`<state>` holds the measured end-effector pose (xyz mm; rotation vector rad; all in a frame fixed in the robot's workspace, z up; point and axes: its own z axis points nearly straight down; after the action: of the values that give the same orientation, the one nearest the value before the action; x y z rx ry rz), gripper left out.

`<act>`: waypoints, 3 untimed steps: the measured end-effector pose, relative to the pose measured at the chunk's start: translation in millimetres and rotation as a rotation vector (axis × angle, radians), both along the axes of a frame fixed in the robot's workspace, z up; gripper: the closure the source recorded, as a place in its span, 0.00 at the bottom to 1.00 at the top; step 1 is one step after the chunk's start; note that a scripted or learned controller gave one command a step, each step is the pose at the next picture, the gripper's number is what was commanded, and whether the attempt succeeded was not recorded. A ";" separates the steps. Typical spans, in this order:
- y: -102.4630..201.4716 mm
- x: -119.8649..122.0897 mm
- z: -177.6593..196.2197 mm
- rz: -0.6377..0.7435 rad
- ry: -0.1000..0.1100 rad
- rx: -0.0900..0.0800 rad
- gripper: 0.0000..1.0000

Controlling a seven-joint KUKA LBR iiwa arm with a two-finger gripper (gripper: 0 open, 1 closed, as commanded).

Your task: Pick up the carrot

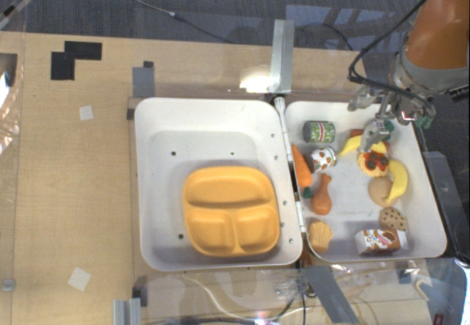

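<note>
The carrot [299, 165] is orange with a dark green top. It lies lengthwise along the left wall of the right bin [433, 224], just beside the divider between the bins. My gripper [377, 130] hangs over the upper right part of that bin, above a yellow and red toy [374, 161] and beside a banana [351, 145]. It is well to the right of the carrot and apart from it. The gripper looks open and holds nothing.
The right bin also holds a green can [319, 131], a small jar [324, 159], a drumstick [322, 195], a second banana [399, 180], a cookie [393, 218] and a labelled can [380, 240]. A yellow divided tray [231, 210] sits in the left bin [158, 169].
</note>
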<state>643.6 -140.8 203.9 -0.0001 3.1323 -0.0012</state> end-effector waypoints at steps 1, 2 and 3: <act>-47.1 -9.4 -110.7 -0.053 0.011 0.002 0.00; -44.6 -2.2 -91.0 -0.045 -0.012 -0.002 1.00; -60.0 -64.9 -98.3 0.361 -0.003 -0.002 1.00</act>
<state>578.7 -200.8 105.6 -0.5615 3.0790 -0.0012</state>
